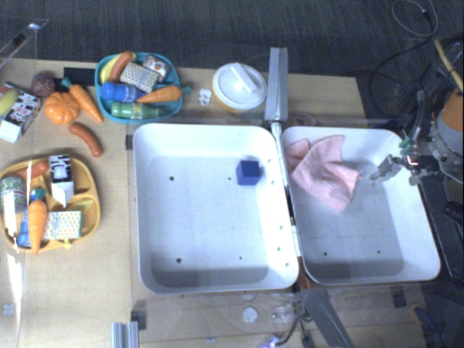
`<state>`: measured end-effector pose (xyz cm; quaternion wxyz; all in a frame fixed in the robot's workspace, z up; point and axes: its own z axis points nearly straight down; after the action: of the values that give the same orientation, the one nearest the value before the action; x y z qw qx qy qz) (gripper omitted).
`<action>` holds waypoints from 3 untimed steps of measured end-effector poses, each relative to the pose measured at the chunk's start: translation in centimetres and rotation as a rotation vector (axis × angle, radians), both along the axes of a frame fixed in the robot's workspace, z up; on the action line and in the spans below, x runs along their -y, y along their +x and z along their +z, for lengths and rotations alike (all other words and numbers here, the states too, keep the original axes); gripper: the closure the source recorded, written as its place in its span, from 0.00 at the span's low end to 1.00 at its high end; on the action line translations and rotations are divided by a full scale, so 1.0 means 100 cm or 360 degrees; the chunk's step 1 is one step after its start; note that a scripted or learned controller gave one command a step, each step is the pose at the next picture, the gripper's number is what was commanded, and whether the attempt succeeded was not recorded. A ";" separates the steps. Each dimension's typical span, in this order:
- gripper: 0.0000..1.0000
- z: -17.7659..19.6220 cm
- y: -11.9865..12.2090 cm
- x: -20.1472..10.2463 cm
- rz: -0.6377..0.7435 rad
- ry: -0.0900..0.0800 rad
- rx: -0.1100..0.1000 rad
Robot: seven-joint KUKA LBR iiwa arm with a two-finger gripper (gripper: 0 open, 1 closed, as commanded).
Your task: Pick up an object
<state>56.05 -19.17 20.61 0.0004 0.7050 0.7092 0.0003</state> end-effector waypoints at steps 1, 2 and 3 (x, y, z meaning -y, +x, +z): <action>0.00 -0.090 0.014 -0.050 0.0285 0.0000 0.0000; 0.00 -0.117 0.021 -0.078 0.0363 -0.0006 0.0016; 1.00 -0.104 0.023 -0.077 0.0362 -0.0011 0.0028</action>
<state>58.38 -11.44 10.18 0.0090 0.6200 0.7846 0.0041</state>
